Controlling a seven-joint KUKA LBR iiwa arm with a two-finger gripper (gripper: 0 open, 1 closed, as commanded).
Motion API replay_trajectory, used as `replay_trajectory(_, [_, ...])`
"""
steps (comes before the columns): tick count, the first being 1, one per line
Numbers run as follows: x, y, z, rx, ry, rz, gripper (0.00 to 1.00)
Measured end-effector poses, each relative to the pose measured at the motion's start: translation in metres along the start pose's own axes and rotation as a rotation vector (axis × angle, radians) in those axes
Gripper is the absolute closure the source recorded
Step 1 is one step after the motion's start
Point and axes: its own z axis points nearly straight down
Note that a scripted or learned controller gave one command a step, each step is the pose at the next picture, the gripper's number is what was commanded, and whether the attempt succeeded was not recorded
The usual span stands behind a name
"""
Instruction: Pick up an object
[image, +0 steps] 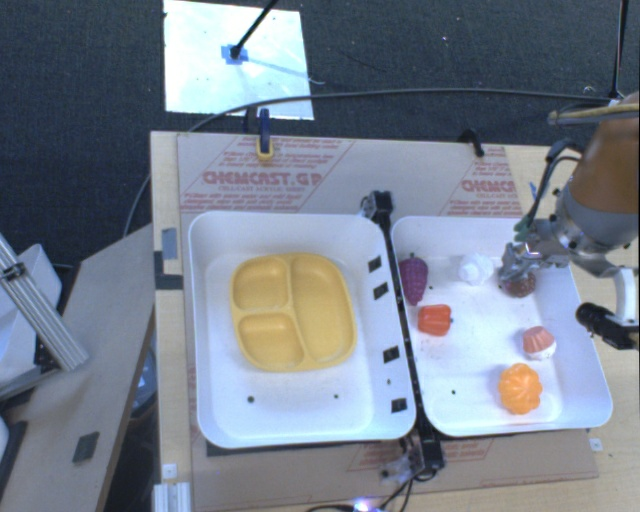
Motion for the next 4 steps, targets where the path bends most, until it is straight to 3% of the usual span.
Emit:
replay_trajectory(1, [0.000, 0.001, 0.002, 0.005, 0.002, 0.000, 1.00])
replay_trajectory(2, [0.047, 0.013, -0.004, 0.005, 0.003, -0.005, 1.00])
replay_trajectory(4, [0.155, 0.012, -0.014, 0.005, 0.004, -0.006, 1.00])
